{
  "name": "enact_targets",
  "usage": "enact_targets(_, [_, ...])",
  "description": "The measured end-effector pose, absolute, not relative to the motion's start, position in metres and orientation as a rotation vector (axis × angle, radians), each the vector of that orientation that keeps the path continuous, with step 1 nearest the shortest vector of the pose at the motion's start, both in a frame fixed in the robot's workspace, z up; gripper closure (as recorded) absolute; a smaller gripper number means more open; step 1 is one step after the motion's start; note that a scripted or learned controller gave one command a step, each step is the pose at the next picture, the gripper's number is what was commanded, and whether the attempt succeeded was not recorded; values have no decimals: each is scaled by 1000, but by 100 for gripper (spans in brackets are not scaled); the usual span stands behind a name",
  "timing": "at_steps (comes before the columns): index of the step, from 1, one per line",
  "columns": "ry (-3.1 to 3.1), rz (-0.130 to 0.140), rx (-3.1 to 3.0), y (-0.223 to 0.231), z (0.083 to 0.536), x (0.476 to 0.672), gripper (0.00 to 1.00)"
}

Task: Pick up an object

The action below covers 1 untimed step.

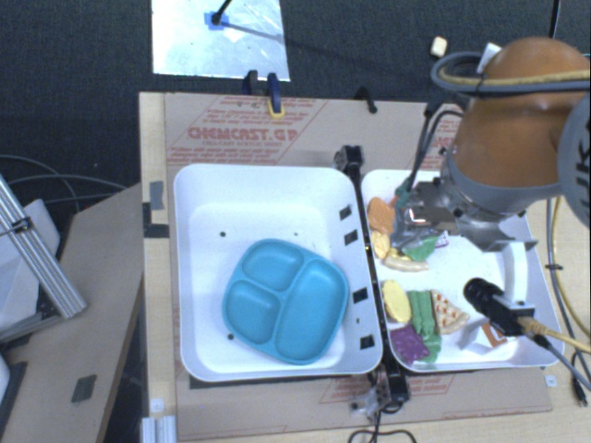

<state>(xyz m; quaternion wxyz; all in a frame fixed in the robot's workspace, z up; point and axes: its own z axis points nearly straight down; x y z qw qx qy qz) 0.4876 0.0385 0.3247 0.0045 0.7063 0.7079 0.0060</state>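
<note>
My gripper [413,227] hangs low over the back left part of the right bin [526,363], among toy food. Directly beneath it lies a green piece [424,248]. An orange bun [379,215] sits just to its left, and a pale banana-like piece [403,264] lies in front of it. Toward the front of the bin lie a yellow piece [395,300], a green pod [422,311], a pizza slice [450,314] and a purple piece [411,343]. The wrist hides whatever lies further back in this bin.
The left bin [208,201] holds a blue divided plate [285,299]. A black divider rail [362,247] runs between the two bins. A small white and orange item [487,336] lies at the right bin's front right.
</note>
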Motion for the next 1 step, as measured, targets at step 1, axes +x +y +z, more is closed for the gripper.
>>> enact_targets(1, [2228, -11, 2223, 59, 176, 522, 100])
